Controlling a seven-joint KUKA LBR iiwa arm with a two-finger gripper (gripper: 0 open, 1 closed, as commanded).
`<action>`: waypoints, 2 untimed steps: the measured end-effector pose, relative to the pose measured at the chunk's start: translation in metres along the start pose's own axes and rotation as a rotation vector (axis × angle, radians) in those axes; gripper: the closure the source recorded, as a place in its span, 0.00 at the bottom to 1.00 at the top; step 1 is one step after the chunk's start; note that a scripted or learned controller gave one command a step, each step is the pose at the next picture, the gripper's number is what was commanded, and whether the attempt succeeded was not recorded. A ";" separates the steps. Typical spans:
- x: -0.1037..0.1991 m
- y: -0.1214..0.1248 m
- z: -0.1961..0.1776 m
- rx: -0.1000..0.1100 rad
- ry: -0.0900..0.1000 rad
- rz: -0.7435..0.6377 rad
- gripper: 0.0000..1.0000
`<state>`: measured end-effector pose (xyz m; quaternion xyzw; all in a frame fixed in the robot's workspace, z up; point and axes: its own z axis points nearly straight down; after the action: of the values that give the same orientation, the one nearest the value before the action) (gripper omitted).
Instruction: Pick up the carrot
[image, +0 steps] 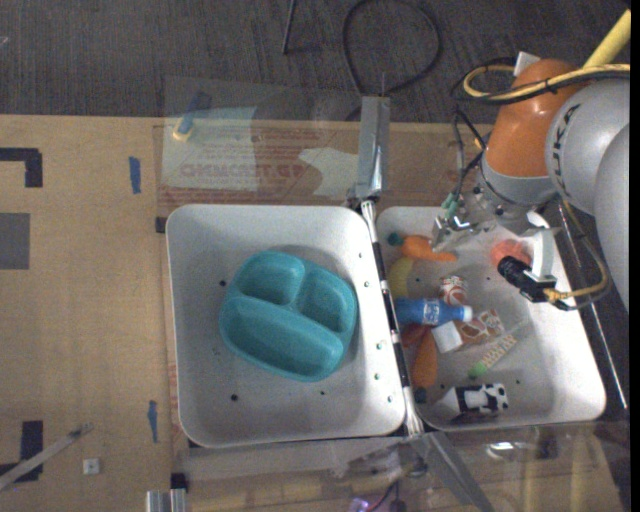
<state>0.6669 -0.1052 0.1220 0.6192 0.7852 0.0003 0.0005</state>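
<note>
**Clerk:** Nearest item: black-and-white toy (482, 398), front of right bin (585, 385). Behind it, blue bottle (432, 312), lying flat. Left bin (190, 300): one teal divided tray (290, 314).

**Checker:** Carrot?

**Clerk:** Carrot (428, 247): orange, tapered, lying on its side at the right bin's back-left corner, near the divider. A second orange piece (425, 362) lies near the front; identity uncertain.

**Checker:** Claw?

**Clerk:** Claw (455, 222): hanging just above and beside the carrot's thick end. Clenched or released, cannot tell; nothing visibly between it.

**Checker:** Progress?

**Clerk:** Approach looks made. Grasp and lift outstanding, by my reading.
</note>
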 end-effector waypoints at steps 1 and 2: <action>0.000 0.000 0.000 0.000 0.000 0.000 0.00; -0.002 0.000 0.035 0.001 0.001 0.004 0.00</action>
<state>0.6678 -0.1075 0.0871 0.6209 0.7839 0.0000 0.0000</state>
